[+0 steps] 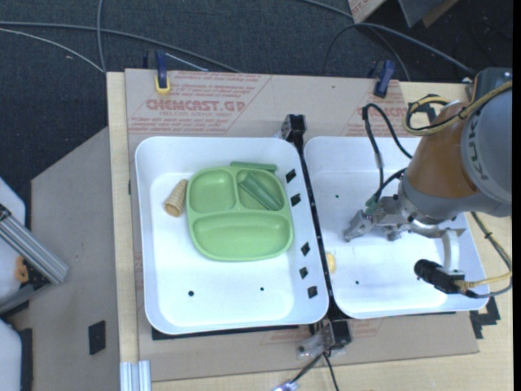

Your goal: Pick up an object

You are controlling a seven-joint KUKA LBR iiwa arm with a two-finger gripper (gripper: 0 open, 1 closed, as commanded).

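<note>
Dark carpet floor (65, 80) crossed by grey cables (102, 23), cardboard sheet (203, 104) beneath.

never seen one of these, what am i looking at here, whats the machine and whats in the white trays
One camera looks down at a slant on a bench. The grey and orange thing on the right is a robot arm; its gripper hangs over the right white bin. I see nothing held. The left white bin holds a green divided plate, with a green object in one compartment, and a tan cone-shaped piece beside the plate. A small yellowish bit sits at the right bin's left edge.
</note>
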